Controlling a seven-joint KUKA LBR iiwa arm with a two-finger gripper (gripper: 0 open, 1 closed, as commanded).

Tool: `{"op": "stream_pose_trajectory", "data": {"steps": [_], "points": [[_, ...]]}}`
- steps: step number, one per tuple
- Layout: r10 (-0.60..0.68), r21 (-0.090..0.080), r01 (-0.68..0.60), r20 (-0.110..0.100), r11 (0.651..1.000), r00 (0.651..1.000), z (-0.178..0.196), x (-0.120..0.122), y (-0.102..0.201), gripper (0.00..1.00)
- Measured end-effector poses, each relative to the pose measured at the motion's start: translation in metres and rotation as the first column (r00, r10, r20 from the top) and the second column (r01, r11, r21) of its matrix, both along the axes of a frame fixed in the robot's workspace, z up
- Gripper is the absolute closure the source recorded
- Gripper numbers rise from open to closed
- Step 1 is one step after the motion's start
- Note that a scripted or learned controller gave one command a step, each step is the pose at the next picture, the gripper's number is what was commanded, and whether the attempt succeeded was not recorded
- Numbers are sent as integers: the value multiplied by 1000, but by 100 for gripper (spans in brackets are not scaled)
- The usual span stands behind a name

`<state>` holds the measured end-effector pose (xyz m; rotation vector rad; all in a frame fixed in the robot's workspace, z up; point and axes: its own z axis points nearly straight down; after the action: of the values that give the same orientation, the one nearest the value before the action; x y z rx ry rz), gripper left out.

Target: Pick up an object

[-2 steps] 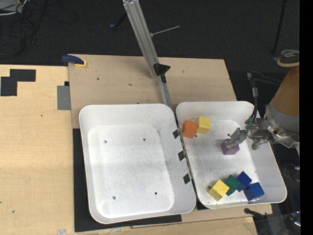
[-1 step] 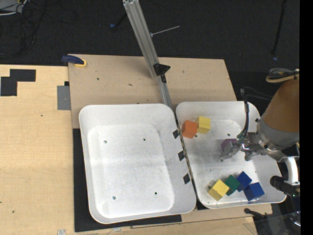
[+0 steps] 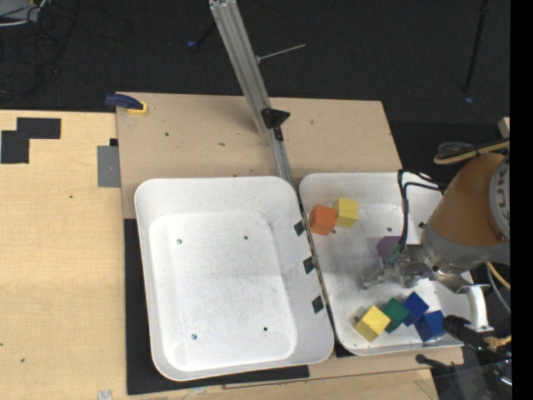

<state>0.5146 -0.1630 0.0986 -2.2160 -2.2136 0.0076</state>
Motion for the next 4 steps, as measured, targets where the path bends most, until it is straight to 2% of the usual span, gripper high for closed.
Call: {"op": "stream_pose_trajectory", "data": {"steps": [1,2,4], "points": [[-9,-1,9,5,1000,1000,13,1,-2,100],[-2,-3,2,12,1000,1000,57,6,-5,100],[3,-4,-3,13,1000,1000,171,9,-9,100]]}}
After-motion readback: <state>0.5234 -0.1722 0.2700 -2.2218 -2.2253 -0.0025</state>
